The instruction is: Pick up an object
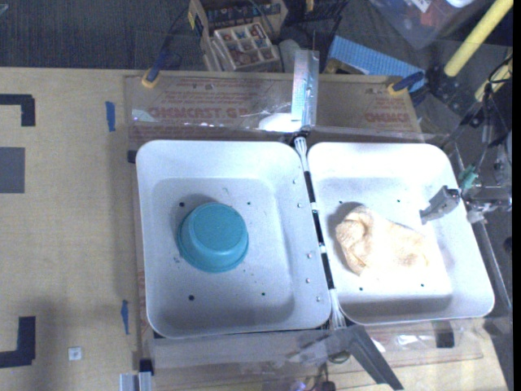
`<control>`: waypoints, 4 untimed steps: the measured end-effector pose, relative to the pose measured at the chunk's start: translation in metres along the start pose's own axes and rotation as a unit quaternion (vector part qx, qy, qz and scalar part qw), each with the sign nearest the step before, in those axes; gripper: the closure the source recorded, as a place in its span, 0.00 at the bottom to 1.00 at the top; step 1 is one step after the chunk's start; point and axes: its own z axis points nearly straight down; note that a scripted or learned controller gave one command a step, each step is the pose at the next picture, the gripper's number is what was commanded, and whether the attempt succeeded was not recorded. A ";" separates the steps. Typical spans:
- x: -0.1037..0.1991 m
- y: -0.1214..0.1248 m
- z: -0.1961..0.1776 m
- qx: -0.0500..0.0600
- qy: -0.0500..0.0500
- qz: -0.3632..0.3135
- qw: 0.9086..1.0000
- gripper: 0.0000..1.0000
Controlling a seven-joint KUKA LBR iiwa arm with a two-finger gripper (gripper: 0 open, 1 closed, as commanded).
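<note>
A crumpled tan cloth [378,241] lies untouched on the floor of the right bin [464,296], while the gripper [440,203] hovers just beside it near the right wall, holding nothing, so the pick is not yet done; its opening cannot be judged.

Two white bins [155,169] side by side, cluttered box [236,27] behind.

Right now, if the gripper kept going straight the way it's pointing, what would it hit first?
The gripper slants down and leftward over the right bin. Going straight on, it would probably meet the crumpled beige cloth first, though depth is hard to judge from above.
</note>
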 end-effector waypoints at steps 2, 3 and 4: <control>-0.003 0.045 0.166 -0.007 0.000 0.076 0.997 0.00; -0.033 0.042 0.166 -0.009 0.000 0.024 1.000 0.00; -0.033 0.042 0.166 -0.009 0.000 0.024 1.000 0.00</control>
